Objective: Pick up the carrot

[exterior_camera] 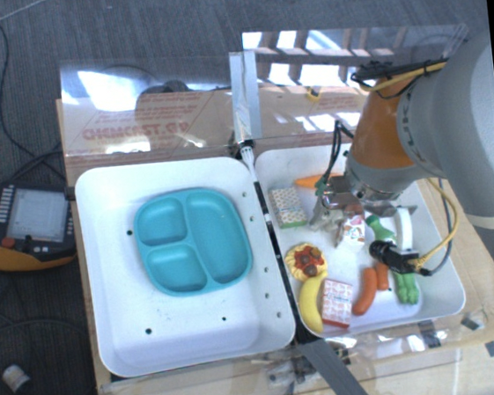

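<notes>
A wooden tabletop (486, 315) on dark carpet carries two white bins. The left bin (106, 279) holds a blue divided plate (190, 241). In the right bin (448, 293), the carrot (308, 182) lies at about ten o'clock from the pincer (330, 214), just beside it. It looks light, stiff and smooth, probably best pinched across its thick middle. Whether the pincer is apart or together cannot be told. A banana (309, 305) lies lower down.

Left white bin (121, 339) holds a turquoise divided plate (190, 241). Right white bin (445, 298): orange carrot (308, 182), yellow banana (308, 305), green pepper (405, 287), red-and-white carton (335, 303). Arm (450, 116): grey, orange band.
</notes>
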Controlling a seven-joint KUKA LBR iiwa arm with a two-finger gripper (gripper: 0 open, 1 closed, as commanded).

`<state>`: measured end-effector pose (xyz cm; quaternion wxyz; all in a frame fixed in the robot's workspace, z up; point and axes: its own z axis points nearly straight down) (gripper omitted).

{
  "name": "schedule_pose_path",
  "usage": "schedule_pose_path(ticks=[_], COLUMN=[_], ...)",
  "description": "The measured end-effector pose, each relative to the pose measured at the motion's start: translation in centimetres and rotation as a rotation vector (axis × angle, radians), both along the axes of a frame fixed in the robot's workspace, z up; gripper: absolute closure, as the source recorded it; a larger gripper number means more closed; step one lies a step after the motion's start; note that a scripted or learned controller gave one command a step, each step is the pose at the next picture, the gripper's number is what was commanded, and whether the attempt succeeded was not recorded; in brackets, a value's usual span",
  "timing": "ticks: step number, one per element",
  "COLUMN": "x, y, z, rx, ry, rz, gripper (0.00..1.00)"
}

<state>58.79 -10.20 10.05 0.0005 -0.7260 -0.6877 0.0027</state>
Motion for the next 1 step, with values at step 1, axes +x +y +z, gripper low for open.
schedule_pose_path(ticks=[1], x=[8.05], y=[0.77], z=[4.07], rx=[-0.002], ry=[-0.004], rz=[0.241], gripper=[0.00])
